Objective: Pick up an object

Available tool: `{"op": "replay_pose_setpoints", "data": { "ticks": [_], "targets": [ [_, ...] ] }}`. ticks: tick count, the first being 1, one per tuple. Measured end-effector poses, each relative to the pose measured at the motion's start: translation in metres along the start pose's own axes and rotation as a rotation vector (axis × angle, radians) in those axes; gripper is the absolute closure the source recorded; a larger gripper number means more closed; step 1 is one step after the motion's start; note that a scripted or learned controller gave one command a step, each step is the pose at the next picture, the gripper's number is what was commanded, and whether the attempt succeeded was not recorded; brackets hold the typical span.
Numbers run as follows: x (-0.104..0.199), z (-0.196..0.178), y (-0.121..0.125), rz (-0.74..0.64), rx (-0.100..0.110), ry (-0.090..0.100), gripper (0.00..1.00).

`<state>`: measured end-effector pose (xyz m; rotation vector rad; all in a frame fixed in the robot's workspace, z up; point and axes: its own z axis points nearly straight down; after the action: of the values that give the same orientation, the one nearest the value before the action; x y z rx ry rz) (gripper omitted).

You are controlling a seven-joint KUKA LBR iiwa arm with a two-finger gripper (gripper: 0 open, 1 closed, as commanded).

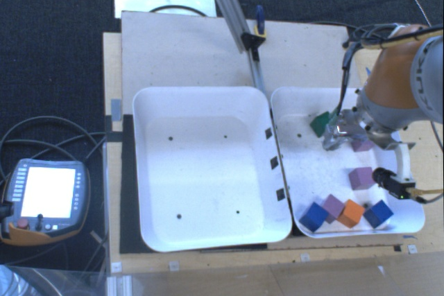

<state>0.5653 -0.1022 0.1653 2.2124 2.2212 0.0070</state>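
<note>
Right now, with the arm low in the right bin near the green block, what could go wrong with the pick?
1. The gripper sits beside the green block, not clearly around it, so it may close on nothing or push the block aside.
2. The green block lies near the right bin wall, which may leave little room for a finger.
3. A purple block lies partly under the wrist and may get knocked.

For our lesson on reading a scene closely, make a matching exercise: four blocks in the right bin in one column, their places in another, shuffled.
Column A:
1 green block
2 orange block
3 blue block
4 blue block

Column B:
a between a purple and a blue block
b leftmost of the front row
c beside the gripper
d rightmost of the front row

Pairs: 1-c, 2-a, 3-b, 4-d
</note>
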Motion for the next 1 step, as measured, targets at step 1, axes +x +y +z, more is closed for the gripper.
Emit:
{"op": "replay_pose_setpoints", "data": {
  "ticks": [1],
  "targets": [
    [0.0037,-0.0444,0.0039,-0.001,0.001,0.001,1.00]
  ]
}}
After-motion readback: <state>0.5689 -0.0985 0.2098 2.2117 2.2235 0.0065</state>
